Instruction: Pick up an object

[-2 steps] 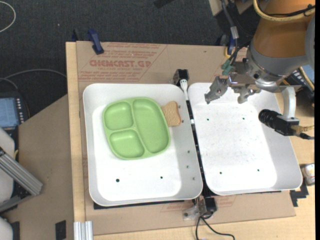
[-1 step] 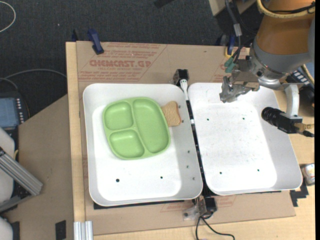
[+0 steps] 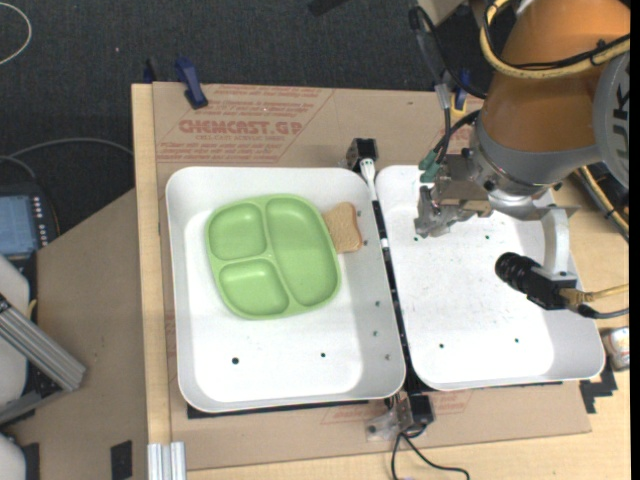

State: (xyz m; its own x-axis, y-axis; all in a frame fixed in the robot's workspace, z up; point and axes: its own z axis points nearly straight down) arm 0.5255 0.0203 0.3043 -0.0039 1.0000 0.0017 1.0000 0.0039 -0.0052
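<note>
The cracker (image 3: 344, 227), a tan slab of a thing, looks like the likeliest target for "an object", and it's sitting in the left bin (image 3: 200, 358) right against the right edge of the green plate (image 3: 272, 256), close to that bin's right wall. The claw (image 3: 437, 224) hangs over the upper left part of the right bin (image 3: 480, 358), with nothing visibly between its tips, and honestly I can't tell from this angle if it's clenched or released. So it's across the divider from both the cracker and the plate, a fair way off. My worry: if it just drops where it is, it grabs bare bin floor and comes up with nothing. And if it does cross over, the cracker is jammed next to the plate rim, so a finger could land on the plate, or shove the cracker instead of closing round it.
</note>
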